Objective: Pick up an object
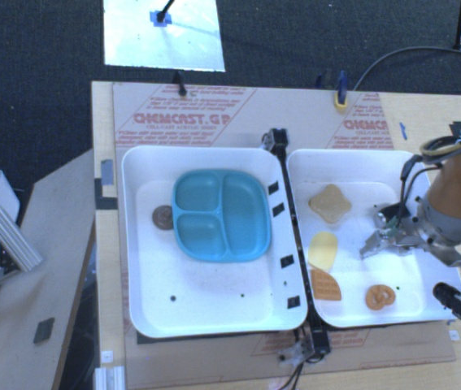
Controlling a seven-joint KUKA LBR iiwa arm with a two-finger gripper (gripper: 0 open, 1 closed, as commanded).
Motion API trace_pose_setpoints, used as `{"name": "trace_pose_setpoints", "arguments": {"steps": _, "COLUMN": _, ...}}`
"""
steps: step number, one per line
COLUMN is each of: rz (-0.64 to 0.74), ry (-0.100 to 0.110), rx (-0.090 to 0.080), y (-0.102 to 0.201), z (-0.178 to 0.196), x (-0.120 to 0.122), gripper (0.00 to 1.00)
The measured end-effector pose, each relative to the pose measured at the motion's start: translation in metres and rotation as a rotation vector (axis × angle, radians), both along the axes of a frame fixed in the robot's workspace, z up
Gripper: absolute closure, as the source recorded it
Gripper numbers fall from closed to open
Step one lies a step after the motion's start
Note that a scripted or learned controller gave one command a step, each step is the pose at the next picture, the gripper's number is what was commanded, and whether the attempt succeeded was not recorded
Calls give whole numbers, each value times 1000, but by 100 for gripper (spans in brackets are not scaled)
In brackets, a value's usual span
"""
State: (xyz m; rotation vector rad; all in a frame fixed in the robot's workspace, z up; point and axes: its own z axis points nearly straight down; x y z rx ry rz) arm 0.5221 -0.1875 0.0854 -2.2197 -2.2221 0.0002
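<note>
Camera view looks down on two white bins sitting side by side on a bench, so I'll place everything off the black divider point(289, 218) running between them. Left of the divider is the left bin point(145, 299), and it's got a blue sectioned plate point(220, 215) lying flat in its upper middle, with a small brown round thing point(163, 217) touching the plate's far-left edge. Right of the divider is the right bin point(352, 162), which holds four little food-looking pieces: a tan cookie shape point(330, 203) near the top, a pale yellow piece point(323, 250) just below it and close to the divider, an orange wedge point(324, 285) right under that one, and an orange pretzel-ish ring point(380, 297) further out from the divider near the bin's bottom edge. The arm point(458, 197) comes in from the far side, well away from the divider, and its gripper point(376, 240) hangs over the bin floor between the cookie shape and the ring, apart from all four pieces. The fingers look spread apart with nothing between them, so nothing's been picked up.
</note>
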Motion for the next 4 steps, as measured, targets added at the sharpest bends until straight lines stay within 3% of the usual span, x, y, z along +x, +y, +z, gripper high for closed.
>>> {"name": "trace_pose_setpoints", "arguments": {"steps": 1, "rz": 0, "ry": -4, "rx": -2, "y": -1, "z": 13, "x": 1, "gripper": 100}}
{"name": "trace_pose_setpoints", "arguments": {"steps": 4, "rz": 5, "ry": -8, "rx": -3, "y": 1, "z": 173, "x": 10, "gripper": 100}}
